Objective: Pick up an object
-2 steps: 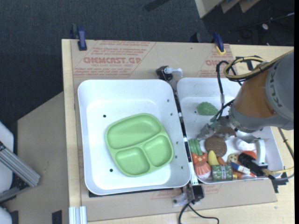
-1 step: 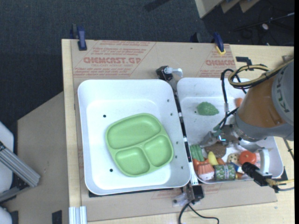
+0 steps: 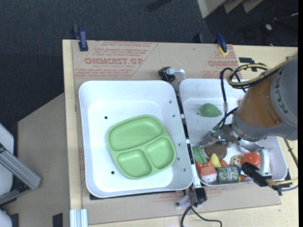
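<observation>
The gripper [image 3: 214,137], its grip state impossible to tell, hangs over the toy pile [image 3: 218,167] at the right bin's [image 3: 199,91] six o'clock, with a green piece [image 3: 209,110] at twelve.

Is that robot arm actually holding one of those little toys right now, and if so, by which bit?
It cannot be told. The gripper is low in the right bin, just above the heap of toys, but no object visibly sits between the jaws.

Green divided plate [image 3: 141,145] lies in left bin [image 3: 90,126]; right bin [image 3: 199,86] holds small toys. Gripper [image 3: 214,137] low over them
</observation>
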You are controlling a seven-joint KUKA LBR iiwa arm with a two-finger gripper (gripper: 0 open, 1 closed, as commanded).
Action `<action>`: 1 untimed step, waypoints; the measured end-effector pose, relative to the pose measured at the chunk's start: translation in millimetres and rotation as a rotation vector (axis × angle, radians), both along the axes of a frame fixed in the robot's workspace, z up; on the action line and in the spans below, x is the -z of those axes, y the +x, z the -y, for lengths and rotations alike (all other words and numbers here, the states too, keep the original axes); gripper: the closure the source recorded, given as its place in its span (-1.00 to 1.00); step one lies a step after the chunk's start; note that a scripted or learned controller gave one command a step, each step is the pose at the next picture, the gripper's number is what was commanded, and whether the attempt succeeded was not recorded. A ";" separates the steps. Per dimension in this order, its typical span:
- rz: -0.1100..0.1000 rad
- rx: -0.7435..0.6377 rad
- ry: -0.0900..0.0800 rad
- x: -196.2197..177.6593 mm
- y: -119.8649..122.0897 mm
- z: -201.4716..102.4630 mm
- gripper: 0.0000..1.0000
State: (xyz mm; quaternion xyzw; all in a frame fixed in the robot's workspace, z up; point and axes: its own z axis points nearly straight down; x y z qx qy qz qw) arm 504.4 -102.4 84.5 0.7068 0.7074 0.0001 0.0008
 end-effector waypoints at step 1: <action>0.000 0.004 -0.002 -0.5 -12.6 -3.5 -1.00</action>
